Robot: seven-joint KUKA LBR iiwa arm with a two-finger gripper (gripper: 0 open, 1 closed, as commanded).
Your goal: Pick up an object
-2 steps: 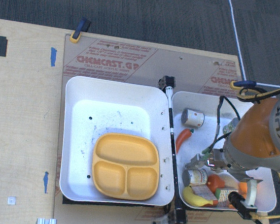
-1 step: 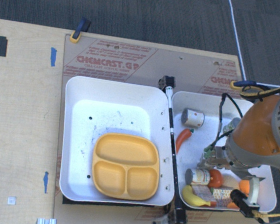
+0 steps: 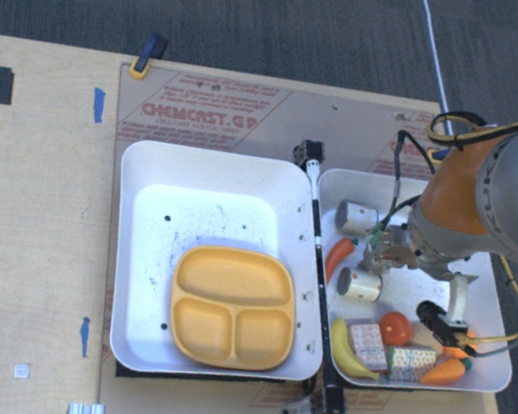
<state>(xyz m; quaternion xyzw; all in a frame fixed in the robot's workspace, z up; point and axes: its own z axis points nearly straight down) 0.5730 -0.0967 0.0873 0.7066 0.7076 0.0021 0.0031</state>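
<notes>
My gripper [image 3: 382,257] hangs low over the middle of the right bin [image 3: 494,374], under the grey arm with its orange band. A white cylinder [image 3: 359,285] lies just below and left of it, close to it; I cannot tell if they touch. A second white cylinder [image 3: 357,216] lies at the bin's back left. A red-orange pepper [image 3: 339,256] leans along the left wall. Toward the front lie a banana [image 3: 343,348], a red tomato [image 3: 395,327], a pale pink block [image 3: 367,344], a patterned box [image 3: 412,363] and an orange carrot [image 3: 446,371].
The left bin [image 3: 142,233] holds a yellow divided plate [image 3: 233,304] in its front half. A black divider rail [image 3: 315,247] runs between the bins. Both bins rest on a cardboard sheet [image 3: 206,109] on the wooden bench.
</notes>
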